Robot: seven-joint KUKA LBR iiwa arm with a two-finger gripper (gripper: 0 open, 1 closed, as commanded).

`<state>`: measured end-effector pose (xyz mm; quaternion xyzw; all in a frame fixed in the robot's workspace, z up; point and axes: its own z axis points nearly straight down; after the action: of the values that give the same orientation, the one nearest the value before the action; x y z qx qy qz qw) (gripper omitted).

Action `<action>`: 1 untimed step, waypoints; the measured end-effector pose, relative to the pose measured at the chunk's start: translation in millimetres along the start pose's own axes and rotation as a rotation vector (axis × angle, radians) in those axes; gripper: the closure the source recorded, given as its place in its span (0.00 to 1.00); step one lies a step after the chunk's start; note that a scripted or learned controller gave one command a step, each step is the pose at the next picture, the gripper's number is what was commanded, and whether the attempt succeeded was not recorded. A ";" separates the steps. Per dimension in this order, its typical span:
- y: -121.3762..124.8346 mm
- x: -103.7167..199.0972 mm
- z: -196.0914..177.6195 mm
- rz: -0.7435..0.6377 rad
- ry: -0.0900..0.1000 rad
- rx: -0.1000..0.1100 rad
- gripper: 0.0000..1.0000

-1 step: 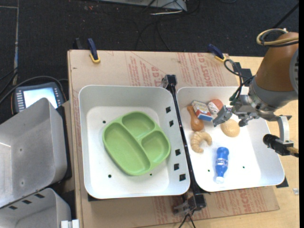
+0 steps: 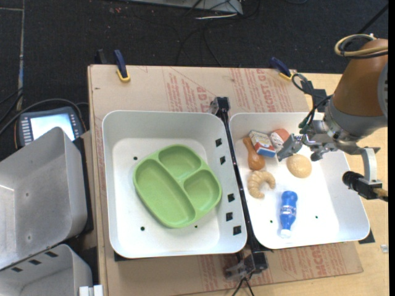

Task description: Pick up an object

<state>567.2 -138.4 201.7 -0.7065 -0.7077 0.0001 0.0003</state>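
**Kid:** Camera view looks down on two white bins. What is in the left bin (image 2: 117,184)?

**Helper:** A green plate (image 2: 177,185) with three parts. It lies flat in the middle of that bin.

**Kid:** And the right bin (image 2: 345,224)?

**Helper:** Food toys and a bottle. The blue bottle (image 2: 287,211) lies down near the middle, toward 6 o'clock. A croissant (image 2: 261,183) sits at about 10 o'clock from the bottle. A round tan bun (image 2: 299,166) sits at 12 o'clock from the bottle, just beside the croissant but not touching it.

**Kid:** What is up at the top of that bin?

**Helper:** A small box (image 2: 263,143) with red and blue on it, and something red (image 2: 281,134) behind it. A brown piece (image 2: 253,156), long and thin, lies at 9 o'clock from the box, close to the bin wall.

**Kid:** Where is the arm (image 2: 363,94)?

**Helper:** It comes in from 3 o'clock. The end effector (image 2: 303,145) hangs over the top part of the right bin, just above the bun and beside the box.

**Kid:** Is it holding something?

**Helper:** I see nothing held in it. I cannot tell if it is open or closed.

**Kid:** What holds the bins?

**Helper:** A brown tabletop (image 2: 160,88) with blue clamps (image 2: 121,63) on its far edge.
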 end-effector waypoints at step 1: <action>-4.9 -8.4 49.7 0.004 0.000 0.003 0.00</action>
<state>562.3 -146.8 152.0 -0.7080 -0.7062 0.0013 0.0015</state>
